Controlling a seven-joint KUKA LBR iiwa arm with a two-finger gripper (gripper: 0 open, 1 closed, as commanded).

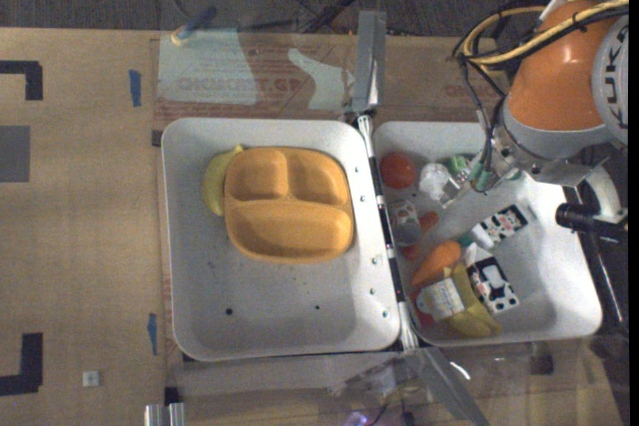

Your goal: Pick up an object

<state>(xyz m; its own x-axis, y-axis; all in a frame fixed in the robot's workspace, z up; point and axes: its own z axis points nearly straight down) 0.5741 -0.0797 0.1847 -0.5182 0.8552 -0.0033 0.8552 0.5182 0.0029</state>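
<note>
Gripper (477,177) position: we find it low over the rear of the right bin (569,314), hanging from the grey wrist under the orange band (559,75). We cannot tell its state, since the tip is small and blurred against the clutter beneath it. We see nothing clearly held.

Right bin contents: we note a red ball (397,170) near the back left corner, a crumpled clear wrapper (435,181) just beside it, and a small green item (460,164) close to the gripper tip. Toward the front we record an orange carrot-shaped piece (436,261), a black-and-white patterned box (493,284), a second patterned carton (501,224) lying tilted, and a yellow packet (469,319) at the front wall. These lie crowded, several touching.

Left bin (200,314) contents: we observe an orange divided tray (290,205), with a yellow banana-like shape (215,183) tucked partly under its left edge
</note>
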